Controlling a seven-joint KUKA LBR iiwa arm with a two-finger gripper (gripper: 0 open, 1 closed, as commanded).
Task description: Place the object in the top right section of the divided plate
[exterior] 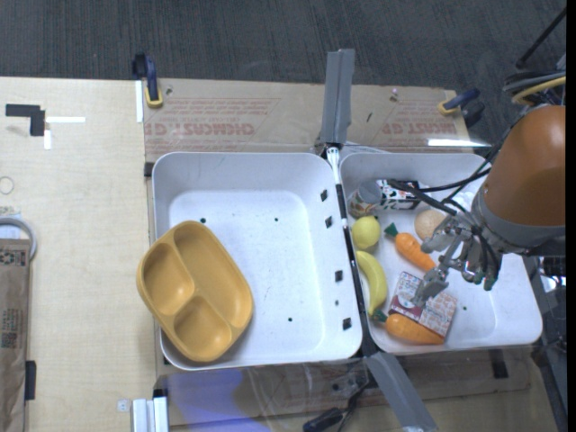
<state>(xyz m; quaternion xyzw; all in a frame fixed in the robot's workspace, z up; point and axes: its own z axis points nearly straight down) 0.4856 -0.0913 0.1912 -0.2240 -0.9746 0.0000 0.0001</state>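
Yellow plate (193,292) sits in left bin (236,176), nothing on it. End effector (436,283) hovers over packet (425,301) in right bin (504,329); can't tell grip state. Pick step: next needs descent & firm pinch.

The surface (72,241) was a pale wood-grain board, and two shallow white bins stood on it side by side, the left bin (270,174) and the right bin (513,327) meeting along their inner rims. Behind the bins a sheet of brown cardboard (252,120) with red lettering lay flat on the surface, held by a yellow clamp (155,95) at its left end and another clamp (457,104) at its right end. Near the left rear corner lay a black L-shaped mark (27,115) beside strips of white tape (63,121).
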